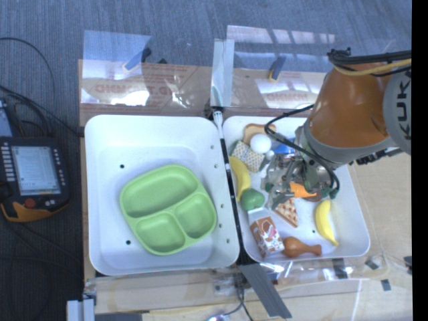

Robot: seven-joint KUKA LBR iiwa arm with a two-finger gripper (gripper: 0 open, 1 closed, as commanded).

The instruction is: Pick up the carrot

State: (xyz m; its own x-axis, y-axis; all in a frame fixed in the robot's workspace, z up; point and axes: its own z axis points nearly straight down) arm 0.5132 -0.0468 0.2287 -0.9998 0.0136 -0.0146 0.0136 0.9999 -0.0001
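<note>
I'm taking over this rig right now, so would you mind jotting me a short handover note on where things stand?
End effector: down in the right bin, right at the carrot; whether it grips is unclear.
Carrot: orange piece showing just beside the end effector, mid-bin, between the pizza slice and the banana.
Left bin holds the green divided plate.
Done: approach to the carrot.
Left: confirm the grasp, then lift.

Divided plate [168,208] in left bin [107,139], carrot [302,191] in right bin [354,243]
</note>
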